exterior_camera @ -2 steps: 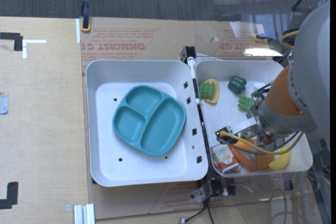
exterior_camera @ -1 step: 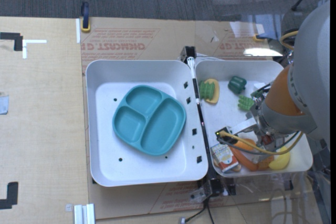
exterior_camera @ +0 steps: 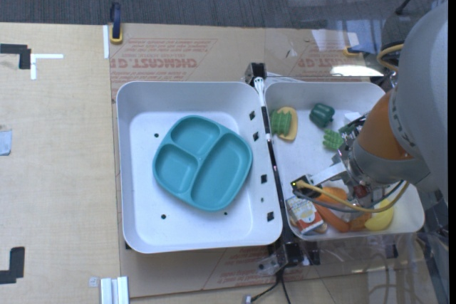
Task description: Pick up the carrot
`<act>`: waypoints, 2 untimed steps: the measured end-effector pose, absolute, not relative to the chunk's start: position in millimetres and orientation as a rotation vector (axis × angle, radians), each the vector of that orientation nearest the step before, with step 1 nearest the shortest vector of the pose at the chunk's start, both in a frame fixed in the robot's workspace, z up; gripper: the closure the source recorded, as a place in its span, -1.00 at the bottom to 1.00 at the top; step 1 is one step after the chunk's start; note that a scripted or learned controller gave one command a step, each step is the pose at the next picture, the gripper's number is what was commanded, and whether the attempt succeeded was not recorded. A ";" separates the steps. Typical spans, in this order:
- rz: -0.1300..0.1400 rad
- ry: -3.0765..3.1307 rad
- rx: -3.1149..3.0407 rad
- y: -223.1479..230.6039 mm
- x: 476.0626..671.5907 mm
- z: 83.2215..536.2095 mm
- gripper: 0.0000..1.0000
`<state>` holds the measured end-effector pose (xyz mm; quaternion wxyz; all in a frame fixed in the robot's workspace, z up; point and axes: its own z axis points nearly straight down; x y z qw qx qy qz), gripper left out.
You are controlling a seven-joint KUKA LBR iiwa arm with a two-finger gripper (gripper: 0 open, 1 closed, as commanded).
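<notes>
Two white bins side by side on the bench point(exterior_camera: 57, 189). In the left bin point(exterior_camera: 128, 174), a blue plate point(exterior_camera: 203, 161). In the right bin point(exterior_camera: 306, 156), close to the front wall, the carrot point(exterior_camera: 333, 216): orange, lying flat and slanted, partly hidden under the arm point(exterior_camera: 388, 142) and a yellow cable point(exterior_camera: 335, 200). Touching a small packet point(exterior_camera: 304, 213) on one side; a yellow fruit point(exterior_camera: 381, 218) just beside its other end. Farther back and well apart, a green pepper point(exterior_camera: 322, 113).

Jaws somewhere low over the carrot, hidden under the wrist. Cannot tell if apart or together. No carrot seen between them.

Probably a toy: light, stiff and smooth, maybe a bit slippery, not easy to break. Long and round, so likely to roll or slide away if pinched badly. Best to squeeze across the fat middle, not the thin tip. Crowded there, so easy to catch the packet or the fruit by mistake.
</notes>
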<state>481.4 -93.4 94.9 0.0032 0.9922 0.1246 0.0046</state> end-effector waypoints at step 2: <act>0.016 0.328 3.121 -95.7 481.5 94.8 -1.00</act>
